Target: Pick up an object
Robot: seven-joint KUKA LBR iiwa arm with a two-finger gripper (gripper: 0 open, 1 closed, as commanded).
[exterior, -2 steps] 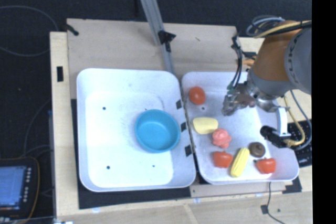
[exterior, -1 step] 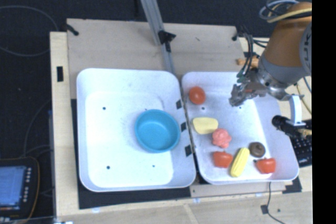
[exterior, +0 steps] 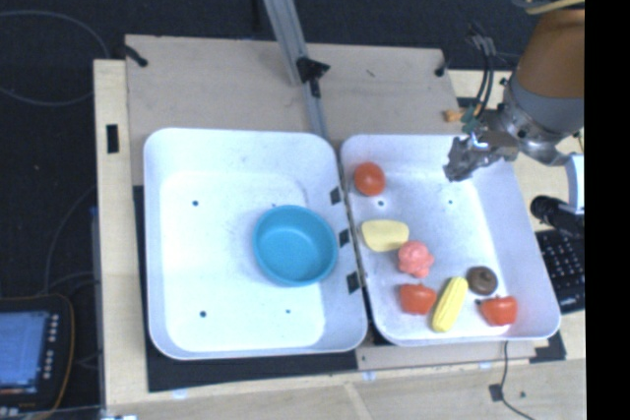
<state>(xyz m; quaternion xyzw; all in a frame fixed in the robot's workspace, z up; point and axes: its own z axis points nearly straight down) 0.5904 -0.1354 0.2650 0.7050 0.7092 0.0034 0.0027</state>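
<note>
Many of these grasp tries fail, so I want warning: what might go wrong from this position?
The gripper hangs over bare floor near the right bin's far rim, apart from every item, so a straight descent likely grabs nothing. The yellow corn, red piece and brown piece sit crowded; jaws may knock neighbours.
</note>
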